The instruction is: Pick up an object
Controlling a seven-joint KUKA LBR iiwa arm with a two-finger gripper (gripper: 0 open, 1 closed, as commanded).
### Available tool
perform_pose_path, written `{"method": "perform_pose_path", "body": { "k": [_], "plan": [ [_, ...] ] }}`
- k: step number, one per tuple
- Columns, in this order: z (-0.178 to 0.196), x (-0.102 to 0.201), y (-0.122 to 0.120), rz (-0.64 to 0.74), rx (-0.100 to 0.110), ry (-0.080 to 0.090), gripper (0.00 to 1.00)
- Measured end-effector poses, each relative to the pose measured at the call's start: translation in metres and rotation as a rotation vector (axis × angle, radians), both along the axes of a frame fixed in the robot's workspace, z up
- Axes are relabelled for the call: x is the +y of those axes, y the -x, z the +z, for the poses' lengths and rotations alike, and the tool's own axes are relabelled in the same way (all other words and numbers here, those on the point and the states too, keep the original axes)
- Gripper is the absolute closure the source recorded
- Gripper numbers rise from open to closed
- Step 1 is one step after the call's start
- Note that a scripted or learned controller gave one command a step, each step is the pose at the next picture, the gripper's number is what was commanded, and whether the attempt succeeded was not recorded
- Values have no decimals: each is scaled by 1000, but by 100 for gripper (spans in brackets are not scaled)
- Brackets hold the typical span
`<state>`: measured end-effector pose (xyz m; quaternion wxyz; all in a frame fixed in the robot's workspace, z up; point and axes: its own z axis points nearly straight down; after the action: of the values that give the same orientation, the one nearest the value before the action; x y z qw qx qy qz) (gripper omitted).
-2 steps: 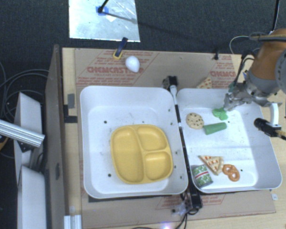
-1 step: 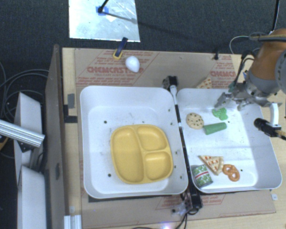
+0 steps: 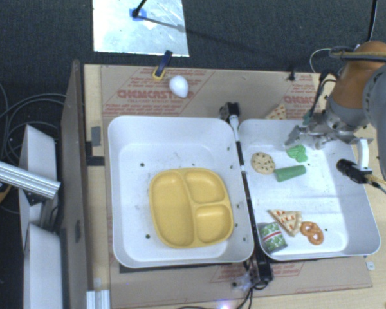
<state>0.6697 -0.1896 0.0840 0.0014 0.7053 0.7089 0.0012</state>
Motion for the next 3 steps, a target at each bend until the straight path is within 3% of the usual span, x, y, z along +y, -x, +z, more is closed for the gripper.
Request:
{"method": "perform_pose_path", "body": {
  "k": [1,2,3],
  "plan": [
    [13,0,-1,2,-5,2,100],
    [13,0,-1,2,-4,2,0],
    [-1,48,60,-2,8,-3,0]
  ]
}}
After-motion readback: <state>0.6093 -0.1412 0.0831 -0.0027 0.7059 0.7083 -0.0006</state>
